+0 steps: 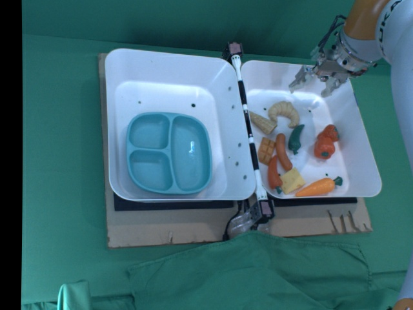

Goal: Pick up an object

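Toy food (293, 154) is lying scattered in the right bin (361, 141), and that is the pile I am picking from. From my overhead camera I am seeing a curled croissant (285, 112) near the middle, a tan wedge (261, 122) just left of it, and a dark green pepper (296, 138) lying just below the croissant. A red-orange pepper (326, 142) is sitting toward the right side. Lower down, two sausages (279, 162) are lying beside a waffle piece (266, 151), a yellow cheese block (292, 181) is touching the lower sausage, and a carrot (318, 186) is resting near the front wall.

I am watching the tool (316, 81) hanging over the far right corner of that bin, above the rim and well apart from the food. Its fingers (299, 79) are standing spread apart with nothing between them. The grey arm (377, 18) with its orange band is reaching in from the right.

The left bin (129, 76) is carrying a teal divided plate (169, 152) with three compartments. Both bins are sitting side by side on the bench (58, 173), with a green cloth (258, 270) bunching along the near edge.
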Tool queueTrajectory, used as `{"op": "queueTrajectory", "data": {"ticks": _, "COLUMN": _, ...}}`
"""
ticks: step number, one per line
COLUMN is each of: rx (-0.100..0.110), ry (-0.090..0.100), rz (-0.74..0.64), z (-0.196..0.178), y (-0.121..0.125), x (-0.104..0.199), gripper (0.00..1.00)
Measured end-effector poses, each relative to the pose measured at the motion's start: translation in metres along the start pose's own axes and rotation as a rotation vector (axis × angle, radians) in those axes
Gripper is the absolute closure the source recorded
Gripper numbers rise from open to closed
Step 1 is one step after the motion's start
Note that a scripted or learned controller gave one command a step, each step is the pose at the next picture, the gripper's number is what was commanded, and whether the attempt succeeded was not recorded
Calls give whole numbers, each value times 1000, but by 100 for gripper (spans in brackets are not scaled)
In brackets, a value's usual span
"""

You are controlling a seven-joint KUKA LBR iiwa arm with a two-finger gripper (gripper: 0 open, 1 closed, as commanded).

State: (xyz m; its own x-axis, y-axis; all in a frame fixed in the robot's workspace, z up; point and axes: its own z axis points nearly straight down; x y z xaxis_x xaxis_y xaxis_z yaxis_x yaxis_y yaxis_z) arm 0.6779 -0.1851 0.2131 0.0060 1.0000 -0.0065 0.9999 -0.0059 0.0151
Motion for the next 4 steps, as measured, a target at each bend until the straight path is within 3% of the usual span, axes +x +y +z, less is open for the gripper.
{"op": "queueTrajectory", "data": {"ticks": 1, "rx": -9, "ry": -3, "rz": 3, "z": -14, "y": 2, "x": -1, "gripper": 100}}
{"op": "queueTrajectory", "data": {"ticks": 2, "rx": -8, "ry": -3, "rz": 3, "z": -14, "y": 2, "x": -1, "gripper": 0}}
{"op": "queueTrajectory", "data": {"ticks": 3, "rx": -17, "ry": -6, "rz": 6, "z": -28, "y": 3, "x": -3, "gripper": 100}}
{"op": "queueTrajectory", "data": {"ticks": 4, "rx": 4, "ry": 3, "rz": -5, "z": -72, "y": 25, "x": -2, "gripper": 100}}
